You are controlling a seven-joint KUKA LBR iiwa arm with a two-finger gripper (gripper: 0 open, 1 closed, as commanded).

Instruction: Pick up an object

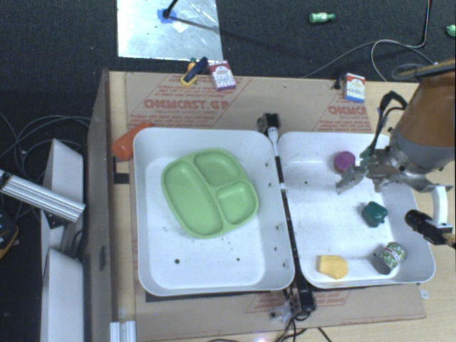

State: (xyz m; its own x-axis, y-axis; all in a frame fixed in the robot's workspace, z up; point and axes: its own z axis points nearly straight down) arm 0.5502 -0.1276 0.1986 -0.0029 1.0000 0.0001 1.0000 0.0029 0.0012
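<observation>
Objects are lying loose in the right bin (306, 191): a purple ball (344, 161) near the far wall, a dark green piece (375, 214) at mid-bin, a yellow block (333, 266) by the near wall with its long axis running left-right, and a small can (388, 256) lying on its side toward the near right corner, its axis slanting from near-left to far-right. The hand (365, 174) is hanging over the bin just right of the ball, above the green piece, with nothing visible in its grasp; how wide it stands, I cannot tell. A green divided plate (209, 192) is sitting in the left bin (153, 262). Both bins are resting on the bench (178, 105).
</observation>
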